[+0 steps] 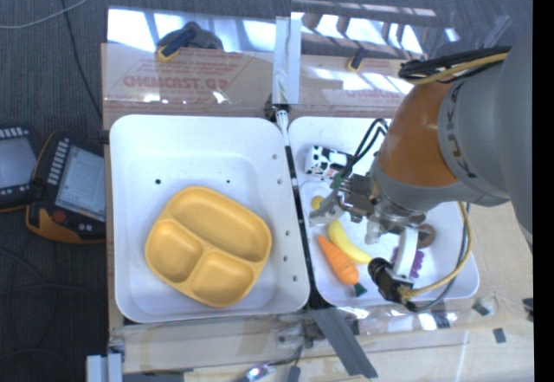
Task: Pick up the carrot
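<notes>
The carrot [338, 261], orange with a green stub at its lower right end, lies on a slant at the front left of the right bin [450, 285]. A yellow banana [348, 242] lies right beside it, on its right. My gripper [331, 205] hangs over the left middle of this bin, just above and behind the carrot and banana. The grey and orange wrist hides the bin's centre. Nothing shows between the gripper and the carrot.
A black and white cow-patterned object [322, 161] sits at the bin's back left. A purple item [418, 263] and a brown ring [426, 237] lie at the right under the arm. The left bin [138, 155] holds a yellow divided plate [208, 243].
</notes>
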